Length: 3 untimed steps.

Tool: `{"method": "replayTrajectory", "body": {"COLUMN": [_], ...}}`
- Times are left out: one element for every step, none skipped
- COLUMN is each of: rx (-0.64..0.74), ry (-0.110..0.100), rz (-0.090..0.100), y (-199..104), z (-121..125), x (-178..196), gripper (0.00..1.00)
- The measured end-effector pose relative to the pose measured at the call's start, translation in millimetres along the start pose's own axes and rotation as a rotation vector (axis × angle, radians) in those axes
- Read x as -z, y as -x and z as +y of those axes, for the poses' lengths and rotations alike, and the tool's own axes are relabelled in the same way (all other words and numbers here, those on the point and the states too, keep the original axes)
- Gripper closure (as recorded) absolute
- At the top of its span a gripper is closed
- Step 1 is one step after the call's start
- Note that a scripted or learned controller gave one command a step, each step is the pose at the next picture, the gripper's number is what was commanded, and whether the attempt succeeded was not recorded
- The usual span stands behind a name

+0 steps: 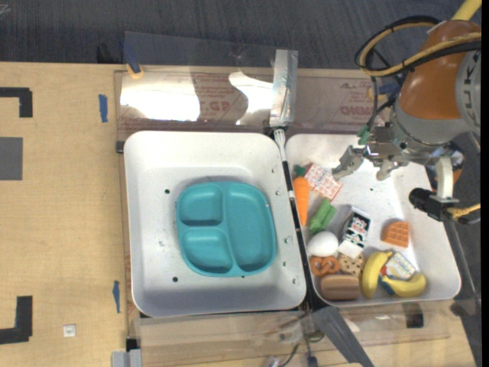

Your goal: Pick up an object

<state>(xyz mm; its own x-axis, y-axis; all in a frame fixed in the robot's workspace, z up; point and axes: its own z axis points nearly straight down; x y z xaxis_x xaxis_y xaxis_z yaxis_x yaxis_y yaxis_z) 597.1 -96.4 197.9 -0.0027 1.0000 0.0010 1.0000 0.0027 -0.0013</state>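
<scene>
My gripper (367, 164) hangs open over the back of the right bin (428, 205), with nothing between its fingers. Just left of it and a bit nearer the camera lies a red-and-white packet (322, 180), next to an orange carrot (301, 197). Nearer the front sit a green piece (322, 215), a black-and-white carton (356, 226), a white egg (322, 244), an orange waffle (395, 233), a pretzel (325, 266), a brown sausage (340, 286) and a yellow banana (374, 272).
The left bin (145, 205) holds a teal divided plate (227, 228). A ridge (289, 197) separates the two bins. Bare white floor (416, 178) shows at the back right of the right bin. The arm's orange band (435, 90) looms above that corner.
</scene>
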Motion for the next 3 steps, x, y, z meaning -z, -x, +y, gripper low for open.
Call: {"method": "replayTrajectory", "body": {"rx": [0.044, 0.045, -0.068], "ry": [0.005, 0.012, 0.012], "rz": [-0.002, -0.004, -0.003], "y": [33.1, 32.6, 1.7], "z": [-75.7, -73.4, -43.2], "x": [-110.6, -99.8, -108.8], "gripper": [0.00, 1.00, 1.00]}}
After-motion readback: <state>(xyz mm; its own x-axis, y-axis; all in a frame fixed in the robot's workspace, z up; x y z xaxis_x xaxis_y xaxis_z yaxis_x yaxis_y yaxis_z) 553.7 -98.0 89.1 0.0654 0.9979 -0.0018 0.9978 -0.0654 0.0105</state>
